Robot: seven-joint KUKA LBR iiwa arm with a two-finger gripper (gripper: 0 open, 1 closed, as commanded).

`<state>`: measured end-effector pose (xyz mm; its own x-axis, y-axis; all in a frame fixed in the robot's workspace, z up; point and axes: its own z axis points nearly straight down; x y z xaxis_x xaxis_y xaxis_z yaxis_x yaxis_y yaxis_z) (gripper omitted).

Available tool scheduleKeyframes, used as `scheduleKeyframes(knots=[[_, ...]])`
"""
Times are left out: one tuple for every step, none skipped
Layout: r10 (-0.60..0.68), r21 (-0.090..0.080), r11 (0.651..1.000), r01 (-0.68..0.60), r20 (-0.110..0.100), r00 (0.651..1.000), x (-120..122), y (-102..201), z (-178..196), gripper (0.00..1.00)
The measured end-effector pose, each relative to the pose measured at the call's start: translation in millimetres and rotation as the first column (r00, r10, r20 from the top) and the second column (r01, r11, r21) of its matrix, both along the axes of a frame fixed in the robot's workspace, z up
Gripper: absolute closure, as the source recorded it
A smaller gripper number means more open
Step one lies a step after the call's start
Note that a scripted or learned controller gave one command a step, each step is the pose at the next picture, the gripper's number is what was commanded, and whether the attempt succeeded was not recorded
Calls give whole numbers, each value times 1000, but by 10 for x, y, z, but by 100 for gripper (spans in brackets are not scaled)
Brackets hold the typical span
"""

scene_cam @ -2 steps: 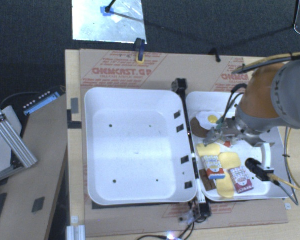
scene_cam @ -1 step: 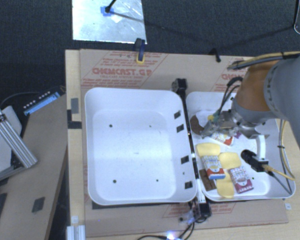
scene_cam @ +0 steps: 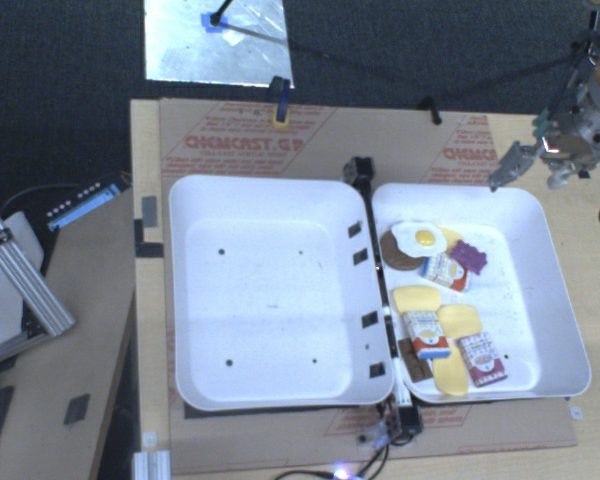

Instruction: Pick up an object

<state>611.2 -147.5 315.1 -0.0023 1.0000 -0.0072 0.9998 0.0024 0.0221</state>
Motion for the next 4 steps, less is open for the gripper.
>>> scheduleKeyframes(knots=[[6,4,1000,-6,-15,1000,-16,27,7,100],[5,4,1000,-5,-5,1000,124,265,1183,100],[4,5,1000,-4,-13,1000,475,325,1506,100],[3,5,1000,-3,-15,1000,577,313,1807,100]])
